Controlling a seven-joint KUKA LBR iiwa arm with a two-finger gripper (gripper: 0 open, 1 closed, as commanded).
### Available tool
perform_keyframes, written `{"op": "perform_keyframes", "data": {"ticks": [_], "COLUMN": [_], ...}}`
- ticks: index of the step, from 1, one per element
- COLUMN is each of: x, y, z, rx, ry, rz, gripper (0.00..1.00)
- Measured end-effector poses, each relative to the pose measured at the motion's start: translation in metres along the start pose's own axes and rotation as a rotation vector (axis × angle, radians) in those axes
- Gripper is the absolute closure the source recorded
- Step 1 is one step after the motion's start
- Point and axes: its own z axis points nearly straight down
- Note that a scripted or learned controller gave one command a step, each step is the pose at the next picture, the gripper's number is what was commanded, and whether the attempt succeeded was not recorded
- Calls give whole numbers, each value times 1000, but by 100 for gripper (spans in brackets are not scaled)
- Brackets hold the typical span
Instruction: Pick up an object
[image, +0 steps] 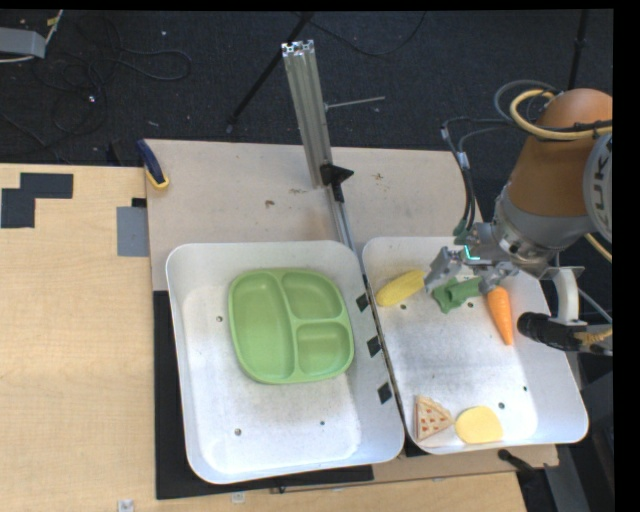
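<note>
Gripper (452, 268) of mine sits low over the right bin (560, 425), near its far edge, w/ the grey arm and orange band (565, 120) coming in from the right side of the camera view. Fingers look metal-grey w/ a small teal light just behind them. Right under the tips is a green object (458, 294), small and blocky (can't tell what kind of toy it is). It touches or nearly touches my fingertips, but I can't tell if the jaws are spread or closed, nor if the green piece is really between them.

Other stuff in the right bin: a yellow corn-like piece (399, 289) just beside the green object, toward the bin's left wall; an orange carrot (500, 313) just on the other side, lying roughly lengthwise; near the front edge, a pizza slice (431, 417) and a yellow round piece (479, 425) side by side, well apart from my tips.

Left bin (200, 420) holds 1 green divided plate (291, 326) w/ 3 compartments, lying flat.

Behind the 2 bins an aluminium post (308, 110) leans up from the bench, approx. between them.
</note>
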Motion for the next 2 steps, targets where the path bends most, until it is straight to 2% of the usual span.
{"op": "perform_keyframes", "data": {"ticks": [1, 2], "x": [0, 8], "y": [0, 6], "z": [0, 54], "rx": [-1, 6], "ry": [0, 1], "rz": [0, -2], "gripper": [0, 0]}}
